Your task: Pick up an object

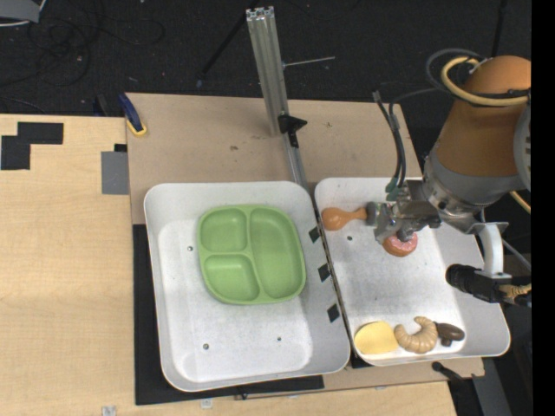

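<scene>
Tan counter [217, 141] under dark room, cables on floor behind. Left bin [173, 336] holds green divided plate [252, 254]. Right bin [368, 293] — orange pear-shaped toy [340, 218] at top left, just left of claw [397, 228]; pink round object [401, 245] directly under claw, touching or nearly. Claw's grip state — cannot tell. Yellow piece [375, 338], tan croissant [418, 334] along near edge. No readable writing.

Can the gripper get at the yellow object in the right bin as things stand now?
Probably yes. The yellow object lies uncovered in the near corner of the right bin; a tan curved piece sits close beside it.
</scene>
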`<state>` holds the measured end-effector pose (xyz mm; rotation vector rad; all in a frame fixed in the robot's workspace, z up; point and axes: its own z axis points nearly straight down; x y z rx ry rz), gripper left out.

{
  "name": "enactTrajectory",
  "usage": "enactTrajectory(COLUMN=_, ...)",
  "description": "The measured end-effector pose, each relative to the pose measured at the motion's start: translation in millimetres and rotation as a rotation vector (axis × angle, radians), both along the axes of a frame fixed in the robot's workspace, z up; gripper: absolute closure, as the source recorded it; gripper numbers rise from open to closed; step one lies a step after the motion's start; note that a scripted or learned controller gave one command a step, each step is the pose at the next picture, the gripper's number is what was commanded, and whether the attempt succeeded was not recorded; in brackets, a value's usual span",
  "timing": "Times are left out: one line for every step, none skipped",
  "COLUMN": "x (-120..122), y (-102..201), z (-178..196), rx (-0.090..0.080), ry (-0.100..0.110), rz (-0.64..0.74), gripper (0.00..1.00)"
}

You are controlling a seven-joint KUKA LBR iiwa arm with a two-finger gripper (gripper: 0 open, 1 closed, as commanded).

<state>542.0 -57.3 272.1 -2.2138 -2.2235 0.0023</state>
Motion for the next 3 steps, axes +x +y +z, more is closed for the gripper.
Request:
enactTrajectory(x=-9, y=47, z=1, rx=-0.001, ry=0.001, rz=0.000, gripper=1.00)
enactTrajectory(x=-11, y=103, z=-8, rx=0.000, ry=0.002, rz=0.001, gripper=1.00)
enactTrajectory(x=-27, y=148, z=-9, rx=-0.001, ry=0.002, rz=0.001, gripper=1.00)
